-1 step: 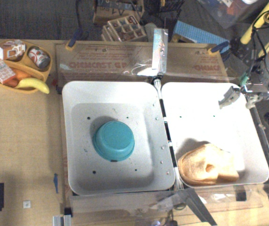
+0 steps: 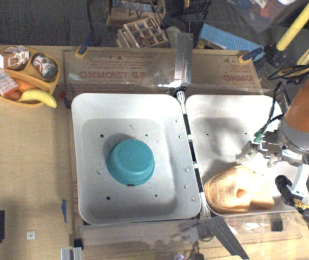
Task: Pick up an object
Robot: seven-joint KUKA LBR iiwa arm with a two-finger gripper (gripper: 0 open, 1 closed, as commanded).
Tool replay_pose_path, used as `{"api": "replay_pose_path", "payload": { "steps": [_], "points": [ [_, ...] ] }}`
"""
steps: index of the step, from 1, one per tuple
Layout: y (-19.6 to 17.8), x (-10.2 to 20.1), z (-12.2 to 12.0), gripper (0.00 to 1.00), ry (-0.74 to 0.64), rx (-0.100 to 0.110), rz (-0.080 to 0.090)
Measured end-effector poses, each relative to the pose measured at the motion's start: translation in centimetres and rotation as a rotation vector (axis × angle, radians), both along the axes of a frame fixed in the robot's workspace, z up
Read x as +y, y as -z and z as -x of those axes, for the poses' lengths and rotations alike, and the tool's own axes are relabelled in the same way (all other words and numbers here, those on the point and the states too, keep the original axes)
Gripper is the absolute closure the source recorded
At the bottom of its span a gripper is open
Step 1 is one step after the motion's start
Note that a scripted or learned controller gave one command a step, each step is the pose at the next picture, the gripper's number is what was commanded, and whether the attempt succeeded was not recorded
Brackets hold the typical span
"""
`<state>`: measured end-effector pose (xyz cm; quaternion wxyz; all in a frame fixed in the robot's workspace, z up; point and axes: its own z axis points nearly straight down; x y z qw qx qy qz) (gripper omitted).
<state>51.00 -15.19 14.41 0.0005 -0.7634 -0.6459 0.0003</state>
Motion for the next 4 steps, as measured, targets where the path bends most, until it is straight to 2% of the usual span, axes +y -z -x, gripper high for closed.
{"api": "replay_pose_path", "payload": {
  "steps": [1,2,3,4],
  "points": [
    [5.5,5.1,2.2,0.00,-0.124,-0.012,0.004],
    [-0.2,3.7,-2.9,0.00,-0.153,-0.002,0.001],
    [5.5,3.0,2.8,0.00,-0.320,-0.008,0.001],
    [4.4,2.9,2.7,1.00,-0.317,-0.012,0.002]
  ]
}}
